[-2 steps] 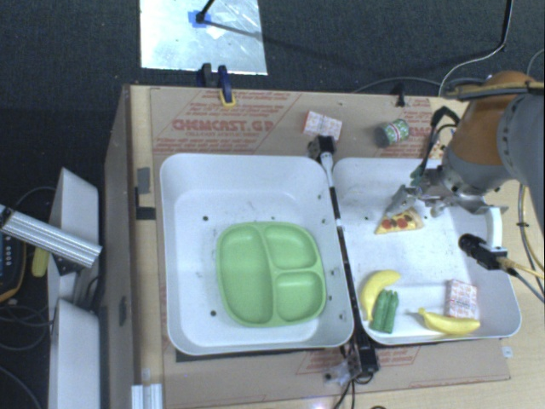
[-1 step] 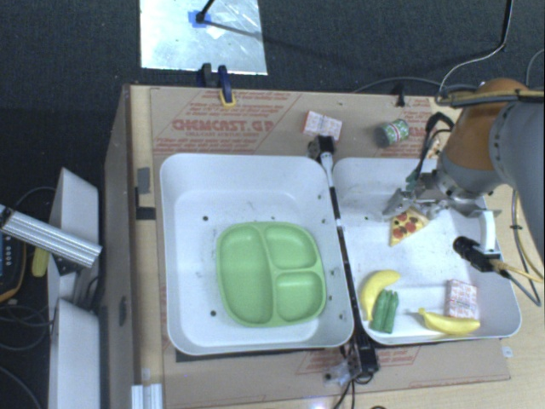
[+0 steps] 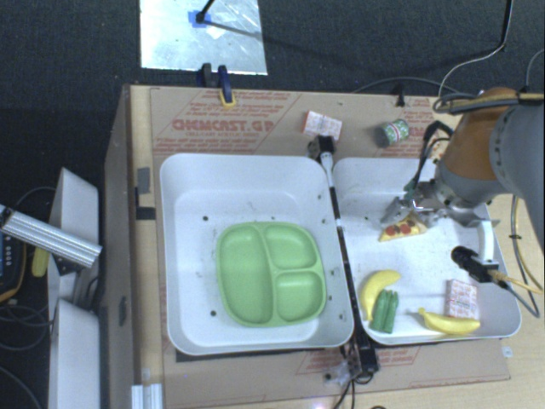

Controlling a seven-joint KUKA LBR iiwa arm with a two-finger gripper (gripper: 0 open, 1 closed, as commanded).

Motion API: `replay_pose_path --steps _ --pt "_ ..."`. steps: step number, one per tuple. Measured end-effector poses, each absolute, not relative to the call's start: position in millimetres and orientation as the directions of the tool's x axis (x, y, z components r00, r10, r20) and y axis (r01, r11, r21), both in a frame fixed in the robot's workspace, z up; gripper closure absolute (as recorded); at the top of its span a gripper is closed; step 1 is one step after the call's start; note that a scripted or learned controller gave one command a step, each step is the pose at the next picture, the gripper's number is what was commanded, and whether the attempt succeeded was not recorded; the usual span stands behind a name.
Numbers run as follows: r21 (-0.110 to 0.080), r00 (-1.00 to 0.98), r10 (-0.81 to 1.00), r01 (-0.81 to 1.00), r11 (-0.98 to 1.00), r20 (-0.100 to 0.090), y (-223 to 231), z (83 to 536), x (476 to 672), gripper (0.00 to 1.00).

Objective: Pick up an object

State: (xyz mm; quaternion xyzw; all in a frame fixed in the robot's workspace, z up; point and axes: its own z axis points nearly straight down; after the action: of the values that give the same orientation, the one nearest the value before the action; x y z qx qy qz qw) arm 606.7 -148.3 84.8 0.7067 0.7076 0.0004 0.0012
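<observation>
So far nothing lifted: hand [image 3: 415,209] is hovering over the pizza slice [image 3: 403,228], near right bin's [image 3: 375,177] far edge; grip unclear.

Dark carpet floor [image 3: 68,49] — a shiny metal sheet [image 3: 203,22] beyond the brown bench board [image 3: 221,122]

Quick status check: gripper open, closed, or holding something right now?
Gripper: low in the right bin, right above the pizza slice; open or closed cannot be told, and no grasp is visible.
</observation>
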Motion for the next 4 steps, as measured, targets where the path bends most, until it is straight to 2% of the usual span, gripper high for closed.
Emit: replay_pose_path --steps 1,2,3,4 --pt "0.007 -0.002 1.0 1.0 0.002 -0.002 -148.5 96.4 608.3 1.0" --pt "0.004 -0.001 1.0 1.0 0.001 -0.003 -203.0 171.1 554.3 1.0" --pt "0.002 -0.001 1.0 1.0 0.001 -0.001 -206.8 198.9 523.3 1.0" --pt "0.002 -0.004 1.0 1.0 0.004 0.001 -139.2 195.9 515.4 1.0"
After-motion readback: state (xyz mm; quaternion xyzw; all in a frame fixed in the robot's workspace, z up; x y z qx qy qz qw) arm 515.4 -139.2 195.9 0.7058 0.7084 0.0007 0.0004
